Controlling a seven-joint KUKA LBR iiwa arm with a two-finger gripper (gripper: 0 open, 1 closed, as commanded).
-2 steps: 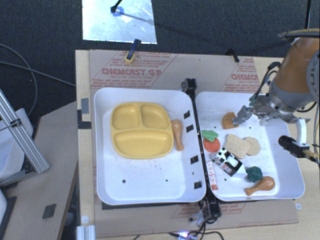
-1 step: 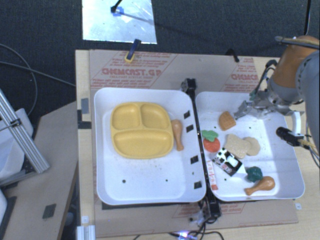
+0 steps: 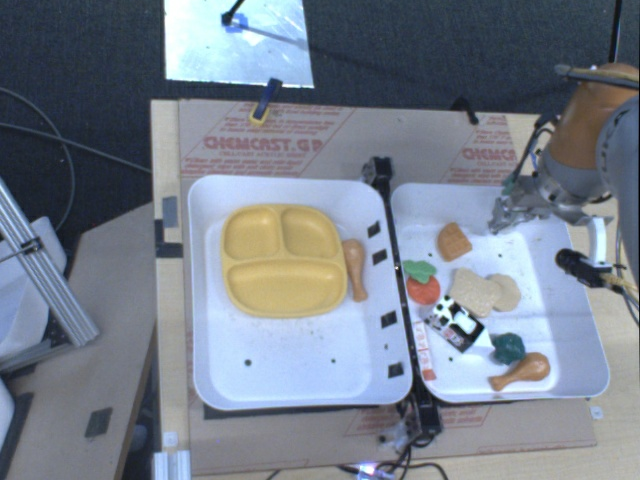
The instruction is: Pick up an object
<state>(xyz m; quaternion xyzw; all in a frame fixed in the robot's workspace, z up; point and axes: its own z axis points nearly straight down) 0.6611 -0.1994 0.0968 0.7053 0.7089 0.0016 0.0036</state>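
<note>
Two white bins side by side on bench. Left bin (image 3: 210, 368): yellow divided plate (image 3: 282, 260) in upper half, drumstick (image 3: 354, 268) touching plate's right edge. Right bin (image 3: 575, 368): orange chunk (image 3: 454, 241) upper left, tomato with green leaf (image 3: 422, 283) near left wall, two bread slices (image 3: 486, 292) mid-bin overlapping, black-and-white box (image 3: 455, 325) just below tomato, tilted. Teal piece (image 3: 508, 347) and second drumstick (image 3: 522, 370) at lower right, touching each other. Gripper (image 3: 512, 208) low over right bin's upper right area, right of orange chunk, apart from it. Fingers: cannot tell whether apart or together, too small and dark. Nothing seen between them. Grey arm with orange band (image 3: 590, 118) entering from right. Shiny sheet (image 3: 238, 26) on dark floor above bench.
</note>
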